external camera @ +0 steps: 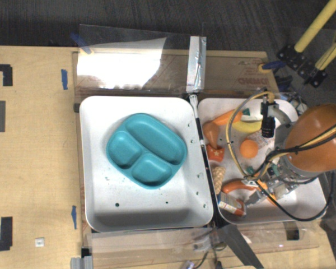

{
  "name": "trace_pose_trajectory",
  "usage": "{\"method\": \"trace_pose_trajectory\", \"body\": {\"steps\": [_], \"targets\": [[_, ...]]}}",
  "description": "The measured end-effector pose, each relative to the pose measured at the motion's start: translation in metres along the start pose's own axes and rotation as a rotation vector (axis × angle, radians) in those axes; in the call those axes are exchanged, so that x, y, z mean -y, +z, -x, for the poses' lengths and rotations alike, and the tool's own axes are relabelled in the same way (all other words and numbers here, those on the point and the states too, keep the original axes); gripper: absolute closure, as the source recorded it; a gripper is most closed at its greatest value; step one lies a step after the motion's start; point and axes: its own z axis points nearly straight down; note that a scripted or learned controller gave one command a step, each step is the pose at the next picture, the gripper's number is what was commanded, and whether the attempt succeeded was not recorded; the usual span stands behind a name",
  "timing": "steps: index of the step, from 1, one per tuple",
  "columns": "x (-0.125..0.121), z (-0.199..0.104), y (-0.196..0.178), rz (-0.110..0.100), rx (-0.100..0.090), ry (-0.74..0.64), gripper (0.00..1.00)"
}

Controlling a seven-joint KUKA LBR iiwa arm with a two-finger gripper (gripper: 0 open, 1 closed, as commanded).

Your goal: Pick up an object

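The right bin (308, 203) holds several toy foods. An orange ball (249, 148) lies near its middle, a yellow banana (246, 125) behind it, and an orange carrot-like piece (224, 119) at the back left. A red-orange sausage shape (234, 186) and a small white and red item (232, 208) lie at the front left. A beige ridged piece (218, 176) rests against the left wall. My gripper (264, 187) hangs low over the front of this bin, right of the sausage shape, wrapped in cables. The arm's orange band (316, 139) covers the bin's right side.
The left bin (101, 195) carries a teal divided plate (147, 149). A clear plastic sheet (129, 63) and a silver strip (196, 63) lie behind the bins. Yellow-handled tools (319, 21) lean at the back right. Bare wooden bench (31, 150) stretches to the left.
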Motion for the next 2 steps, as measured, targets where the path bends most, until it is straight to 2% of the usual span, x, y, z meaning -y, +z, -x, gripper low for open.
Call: {"method": "trace_pose_trajectory", "body": {"steps": [2], "targets": [[0.0000,0.0039,0.0001,0.003,0.000,0.082,0.00]]}}
